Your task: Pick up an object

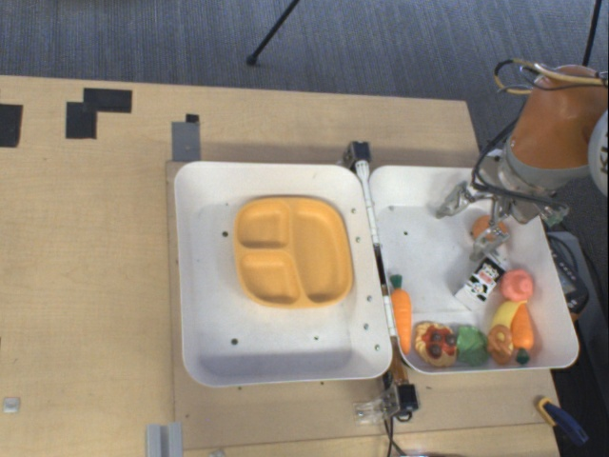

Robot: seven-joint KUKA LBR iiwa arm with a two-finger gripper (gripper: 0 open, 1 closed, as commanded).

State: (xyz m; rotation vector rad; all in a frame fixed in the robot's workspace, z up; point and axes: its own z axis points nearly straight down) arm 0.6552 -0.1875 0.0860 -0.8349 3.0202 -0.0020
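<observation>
Arm (561,127): cut off by right edge. Pincer (492,239): partly masked by wrist; finger spacing indeterminable. Small orange item (481,227) beneath it: partly covered, identity unclear. Blue-yellow object (561,420), lower right corner: cropped. Tabletop (86,284): truncated left and bottom.

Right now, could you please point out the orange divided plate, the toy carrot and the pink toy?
orange divided plate (290,251): camera view, centre ridge.
toy carrot (402,318): camera view, orange body.
pink toy (517,285): camera view, top.

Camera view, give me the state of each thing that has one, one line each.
tool: over the right bin, above the small white carton
small white carton: tilted on the bin floor
carrot: lying against the right bin's left wall
orange tray: flat, upright in the left bin
</observation>
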